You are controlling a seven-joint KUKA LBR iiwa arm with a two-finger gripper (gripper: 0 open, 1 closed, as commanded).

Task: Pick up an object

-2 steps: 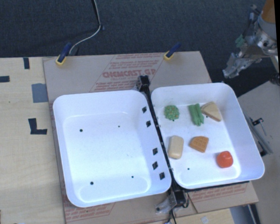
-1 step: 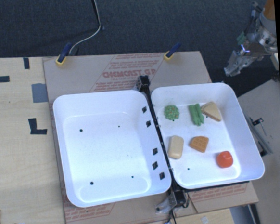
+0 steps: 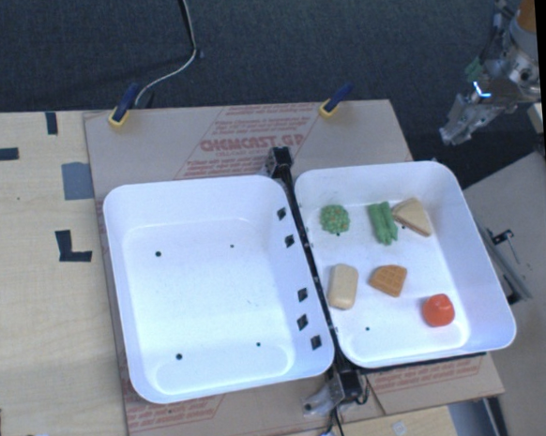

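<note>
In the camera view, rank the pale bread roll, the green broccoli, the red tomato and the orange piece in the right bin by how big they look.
1. Pale bread roll, largest.
2. Orange piece.
3. Green broccoli and red tomato look about alike, so I won't rank them.

robotics lab | clamped cardboard point(image 3: 248, 144) | twin white bins point(image 3: 127, 271) | toy food point(image 3: 388, 279)

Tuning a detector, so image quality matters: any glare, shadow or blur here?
Camera view: the left bin floor is washed out by bright, even light; the toys in the right bin cast only faint shadows; the hand at top right looks soft and slightly blurred.
</note>
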